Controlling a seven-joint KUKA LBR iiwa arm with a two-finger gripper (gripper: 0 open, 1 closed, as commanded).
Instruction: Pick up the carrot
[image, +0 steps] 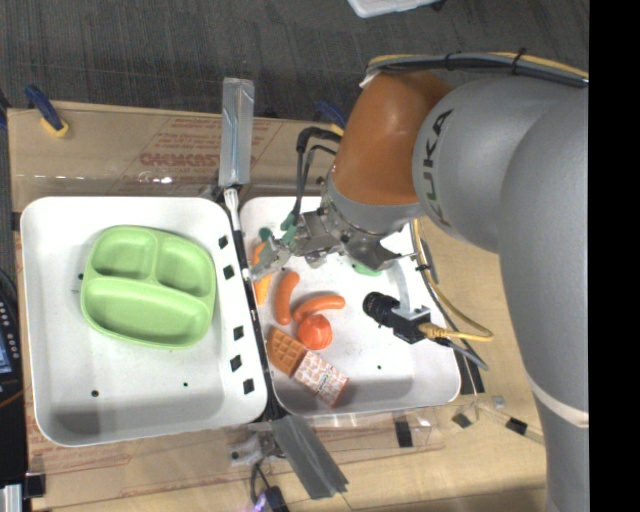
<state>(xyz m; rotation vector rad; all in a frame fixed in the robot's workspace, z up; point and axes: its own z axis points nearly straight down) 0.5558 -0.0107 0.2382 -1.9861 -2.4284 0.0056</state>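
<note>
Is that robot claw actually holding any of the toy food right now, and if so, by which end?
It cannot be told. The gripper is low in the right bin, by some orange pieces at its left wall, but nothing shows plainly between its fingers.

Light: even brightness is falling from overhead across both bins.
Shadows: soft shade is pooling along the left bin lower wall.
Sharpness: mild blur is softening details near the arm.

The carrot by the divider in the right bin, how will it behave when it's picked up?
The carrot looks like smooth molded plastic, so probably stiff, light and somewhat slippery. Its tapered, rounded shape suggests it could roll or squirt sideways under a pinch. It lies against the right bin wall beside a sausage, so the tool above may have little room.
</note>
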